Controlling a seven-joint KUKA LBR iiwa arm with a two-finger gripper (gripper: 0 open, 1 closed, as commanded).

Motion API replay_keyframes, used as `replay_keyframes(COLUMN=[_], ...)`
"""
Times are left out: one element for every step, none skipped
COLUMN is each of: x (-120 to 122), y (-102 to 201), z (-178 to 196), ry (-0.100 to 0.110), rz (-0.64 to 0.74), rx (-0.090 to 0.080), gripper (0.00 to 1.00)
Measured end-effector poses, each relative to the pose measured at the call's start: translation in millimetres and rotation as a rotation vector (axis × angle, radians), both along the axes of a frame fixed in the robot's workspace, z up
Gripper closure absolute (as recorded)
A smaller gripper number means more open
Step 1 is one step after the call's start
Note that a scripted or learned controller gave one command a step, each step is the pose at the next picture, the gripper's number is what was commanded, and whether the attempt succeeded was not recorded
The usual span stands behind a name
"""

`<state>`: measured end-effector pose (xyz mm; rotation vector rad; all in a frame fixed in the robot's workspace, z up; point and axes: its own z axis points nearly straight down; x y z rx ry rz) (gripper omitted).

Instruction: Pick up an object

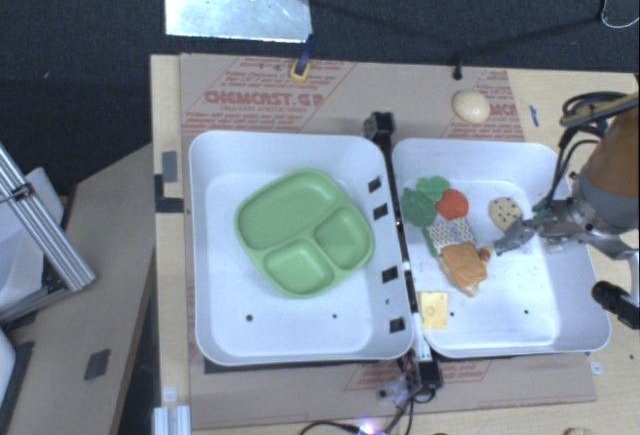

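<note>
Arm comes in from the right, gripper (512, 239) low over the right bin (520, 323), tip just beside the toast-like brown piece (464, 266). Can't tell the jaws' state, too small and blurred. Nothing visibly between them.

Right bin contents, clustered at its left half: green leafy piece (422, 200), red round piece (453, 203) touching it, speckled cookie (505, 213) near the gripper, yellow square (433, 309) near the divider, well apart from the rest.

Left bin (230, 323) holds a green compartment tray (303, 231), lying flat.

On the surface (420, 93) behind the right bin: a pale egg-shaped object (470, 106).
</note>
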<state>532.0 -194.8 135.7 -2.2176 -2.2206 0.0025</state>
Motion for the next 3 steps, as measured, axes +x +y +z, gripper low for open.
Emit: replay_keyframes(x=[1, 3, 6], y=[0, 0, -4], z=[-50, -36, 8], ry=[-0.006, -0.009, -0.009], rz=[-0.002, 0.0, 0.002], rx=[-0.002, -0.001, -0.004], gripper=[0.0, 1.0, 1.0])
